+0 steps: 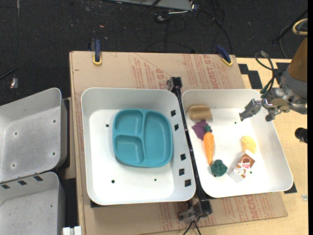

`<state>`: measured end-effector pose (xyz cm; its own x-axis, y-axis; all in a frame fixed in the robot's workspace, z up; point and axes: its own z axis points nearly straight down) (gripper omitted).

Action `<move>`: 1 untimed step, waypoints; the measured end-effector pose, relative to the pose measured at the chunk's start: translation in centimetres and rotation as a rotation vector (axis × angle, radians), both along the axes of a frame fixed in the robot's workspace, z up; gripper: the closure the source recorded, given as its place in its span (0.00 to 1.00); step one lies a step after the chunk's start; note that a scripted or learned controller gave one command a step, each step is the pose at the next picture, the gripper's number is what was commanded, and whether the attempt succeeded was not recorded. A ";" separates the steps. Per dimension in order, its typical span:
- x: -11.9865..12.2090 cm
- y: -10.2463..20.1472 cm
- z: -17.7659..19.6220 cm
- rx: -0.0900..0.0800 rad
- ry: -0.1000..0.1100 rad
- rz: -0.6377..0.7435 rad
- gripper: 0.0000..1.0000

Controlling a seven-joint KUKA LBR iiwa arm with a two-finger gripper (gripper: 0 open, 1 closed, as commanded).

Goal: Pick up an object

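The pincer (257, 109) hangs over the right bin's (281, 180) upper right corner, spread open and gripping nothing, apparently poised to choose a target. Nearest lies a yellow toy (248, 143), then a small carton (243, 167). The carrot (209, 147), mid-bin, runs lengthwise up and down, leafy end toward a purple toy (200, 129). A teal tray (143, 138) fills the left bin (98, 180).

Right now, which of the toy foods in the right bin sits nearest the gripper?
The yellow corn. It lies just below the gripper, near the bin's right side, while the carrot, grapes, bread roll and broccoli sit farther left.
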<state>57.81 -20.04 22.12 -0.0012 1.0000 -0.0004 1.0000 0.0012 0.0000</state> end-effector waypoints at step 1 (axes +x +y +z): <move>-0.4 0.4 -6.3 0.002 0.005 -0.002 0.00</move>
